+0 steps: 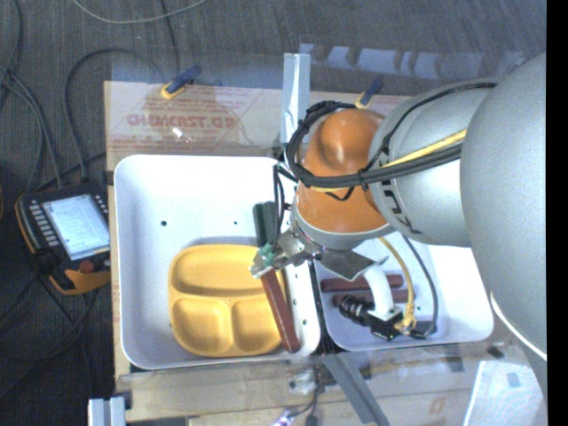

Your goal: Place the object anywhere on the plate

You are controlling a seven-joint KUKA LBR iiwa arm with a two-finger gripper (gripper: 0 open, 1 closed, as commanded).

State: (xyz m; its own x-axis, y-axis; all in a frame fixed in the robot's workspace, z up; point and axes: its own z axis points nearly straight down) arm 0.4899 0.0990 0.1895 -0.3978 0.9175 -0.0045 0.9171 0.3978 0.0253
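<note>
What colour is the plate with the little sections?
Yellow. The divided plate shows in the camera view, lying in the left white bin.

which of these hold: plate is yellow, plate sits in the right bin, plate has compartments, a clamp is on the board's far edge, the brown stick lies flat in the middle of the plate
1. The plate is yellow: true.
2. It sits in the right bin: false, it lies in the left bin.
3. It has compartments: true, three.
4. A clamp is on the board's far edge: true.
5. The brown stick lies flat mid-plate: false, it runs along the plate's right edge.
</note>
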